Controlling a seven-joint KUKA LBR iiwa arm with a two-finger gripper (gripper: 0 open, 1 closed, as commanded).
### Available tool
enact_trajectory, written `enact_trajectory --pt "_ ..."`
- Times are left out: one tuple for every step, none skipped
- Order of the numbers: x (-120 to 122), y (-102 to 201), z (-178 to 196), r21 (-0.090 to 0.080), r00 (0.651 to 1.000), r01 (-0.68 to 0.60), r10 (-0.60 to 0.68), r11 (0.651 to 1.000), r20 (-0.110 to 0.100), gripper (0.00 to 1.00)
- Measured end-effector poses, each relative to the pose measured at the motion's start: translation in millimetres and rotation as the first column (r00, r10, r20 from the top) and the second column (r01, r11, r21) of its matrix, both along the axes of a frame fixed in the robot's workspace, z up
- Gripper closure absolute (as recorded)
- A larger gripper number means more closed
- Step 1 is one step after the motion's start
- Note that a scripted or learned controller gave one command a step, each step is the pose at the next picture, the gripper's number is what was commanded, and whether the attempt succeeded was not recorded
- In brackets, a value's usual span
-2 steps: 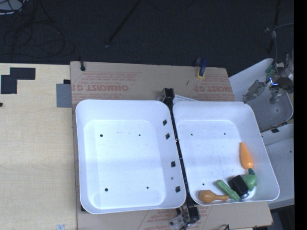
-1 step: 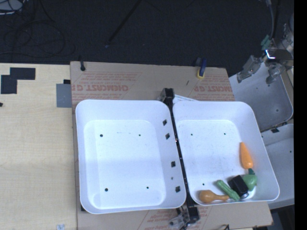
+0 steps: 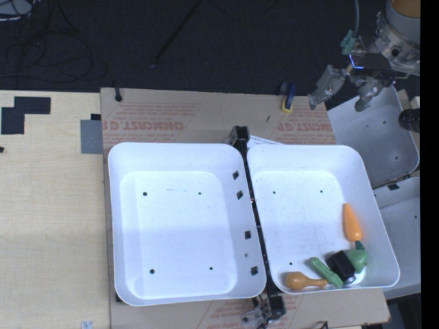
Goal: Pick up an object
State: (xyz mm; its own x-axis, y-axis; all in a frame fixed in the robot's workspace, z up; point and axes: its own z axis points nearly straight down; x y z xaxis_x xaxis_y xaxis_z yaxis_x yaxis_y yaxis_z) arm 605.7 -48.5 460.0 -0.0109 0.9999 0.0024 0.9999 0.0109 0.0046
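1. The grey two-finger gripper [image 3: 346, 94] hangs at the upper right, above the bench and beyond the far rim of the right-hand shallow white plastic bin [image 3: 309, 163].
2. Its two fingers are spread well apart, with nothing between them.
3. The objects to pick all lie in the near right corner of that right bin, well apart from the gripper.
4. A small orange carrot-shaped toy [image 3: 352, 223] lies along the right wall.
5. Just below it sit a green rounded piece [image 3: 358, 258] and a black blocky object [image 3: 341, 265], touching each other.
6. A green stick-like piece [image 3: 325, 271] and an orange gourd-shaped toy [image 3: 300, 280] lie beside them by the near wall.
7. The left shallow white plastic bin [image 3: 171, 157] sits alongside.
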Motion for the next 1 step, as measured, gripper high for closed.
enact_trajectory --pt "-28.5 56.0 83.6 -0.001 1.0 0.003 -0.003 1.0 0.002 0.0"
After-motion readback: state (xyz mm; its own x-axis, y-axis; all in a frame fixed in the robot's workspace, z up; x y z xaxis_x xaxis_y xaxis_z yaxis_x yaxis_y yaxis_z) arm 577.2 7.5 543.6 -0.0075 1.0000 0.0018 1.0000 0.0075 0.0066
